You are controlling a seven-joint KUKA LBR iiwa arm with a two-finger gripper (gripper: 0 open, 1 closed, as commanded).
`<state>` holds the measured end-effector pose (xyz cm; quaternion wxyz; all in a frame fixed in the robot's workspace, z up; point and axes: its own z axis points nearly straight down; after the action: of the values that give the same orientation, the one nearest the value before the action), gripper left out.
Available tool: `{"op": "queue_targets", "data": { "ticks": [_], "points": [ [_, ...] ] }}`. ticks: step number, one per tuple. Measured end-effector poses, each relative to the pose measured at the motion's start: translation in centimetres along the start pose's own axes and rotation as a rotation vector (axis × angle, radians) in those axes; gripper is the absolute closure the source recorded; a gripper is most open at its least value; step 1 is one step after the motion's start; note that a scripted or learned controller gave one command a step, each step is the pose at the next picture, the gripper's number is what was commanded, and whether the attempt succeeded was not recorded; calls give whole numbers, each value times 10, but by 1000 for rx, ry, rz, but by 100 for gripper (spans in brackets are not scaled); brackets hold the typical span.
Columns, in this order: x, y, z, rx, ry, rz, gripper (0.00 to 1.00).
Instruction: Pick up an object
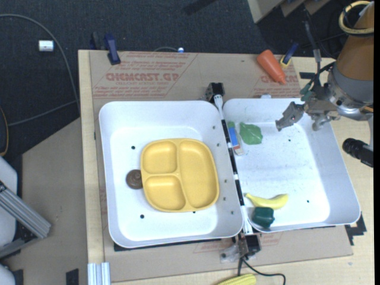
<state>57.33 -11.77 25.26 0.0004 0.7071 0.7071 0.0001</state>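
Nearest you, low in the right bin [332,177], a yellow banana [268,200] lies touching a dark green block [263,217] at the front left corner. Going from the left: the left bin [113,159] holds a yellow divided plate [178,174] with a small brown round piece [134,179] just beside its left edge. Across the divider, against the right bin's left wall, you have a slim blue and white item [233,139] with a light green lump [251,133] next to it. Further right, the hand [288,117] hangs over the bin's back part, above bare floor, well apart from every object; you can see nothing between its fingers, and I cannot tell whether they are spread or pressed together. On the worktop [148,76] behind sits an orange carrot-shaped toy [271,66].

I judge this the approach step, with no grasp begun. Your next move calls for choosing a target, likely the green lump as nearest, shifting left over it, then descending.
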Motion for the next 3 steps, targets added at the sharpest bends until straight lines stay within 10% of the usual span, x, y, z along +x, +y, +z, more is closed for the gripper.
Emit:
{"op": "queue_targets", "data": {
  "ticks": [2, 3],
  "points": [
    [23, 83, 169, 2, 0, -1, 0],
    [23, 84, 157, -2, 0, -1, 100]
  ]
}}
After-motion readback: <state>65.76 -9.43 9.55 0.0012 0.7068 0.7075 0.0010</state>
